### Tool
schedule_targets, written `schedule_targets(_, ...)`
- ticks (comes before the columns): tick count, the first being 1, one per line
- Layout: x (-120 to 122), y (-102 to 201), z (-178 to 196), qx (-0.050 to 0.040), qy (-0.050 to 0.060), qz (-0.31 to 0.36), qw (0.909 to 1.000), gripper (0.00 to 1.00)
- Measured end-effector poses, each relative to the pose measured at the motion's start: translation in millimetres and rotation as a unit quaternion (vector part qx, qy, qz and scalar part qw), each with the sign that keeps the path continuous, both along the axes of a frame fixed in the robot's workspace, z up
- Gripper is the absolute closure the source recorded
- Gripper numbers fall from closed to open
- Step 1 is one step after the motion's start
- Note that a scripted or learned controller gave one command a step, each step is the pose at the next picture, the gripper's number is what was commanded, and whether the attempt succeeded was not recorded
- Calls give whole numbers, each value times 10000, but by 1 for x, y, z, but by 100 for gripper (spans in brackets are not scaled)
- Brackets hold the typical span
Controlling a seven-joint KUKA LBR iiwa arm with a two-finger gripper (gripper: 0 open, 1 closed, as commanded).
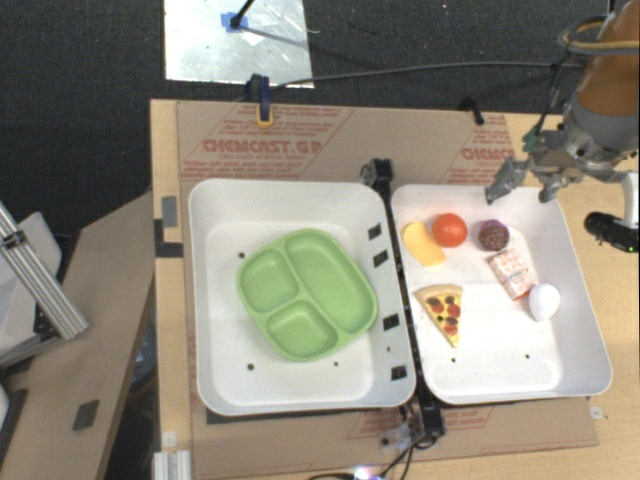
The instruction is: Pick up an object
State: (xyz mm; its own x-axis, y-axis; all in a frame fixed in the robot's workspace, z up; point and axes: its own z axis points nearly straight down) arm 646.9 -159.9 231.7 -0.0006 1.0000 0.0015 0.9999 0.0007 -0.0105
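The right bin [580, 363] holds several small items: a yellow block [423, 243], a red tomato [450, 229], a dark purple round fruit [493, 235], a pink-and-white packet [511, 272], a white egg [544, 301] and a pizza slice [443, 310]. My gripper [524, 185] hangs over the bin's far right corner, above and behind the purple fruit. Its two fingers stand apart, open, with nothing between them. The arm's orange band [606, 80] shows at the top right.
The left bin [220, 368] holds a green divided plate [305, 293]. A black hinge strip [393, 288] runs between the bins. Cardboard [300, 138] lies under both bins, with a shiny sheet [238, 28] and a blue clamp [260, 96] behind.
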Motion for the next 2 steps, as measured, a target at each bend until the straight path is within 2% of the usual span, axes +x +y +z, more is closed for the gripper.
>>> schedule_targets(1, 2, 0, 8, -11, -62, 12, 10000, 0)
schedule_targets(2, 7, -1, -34, -11, -53, 11, 10000, 0)
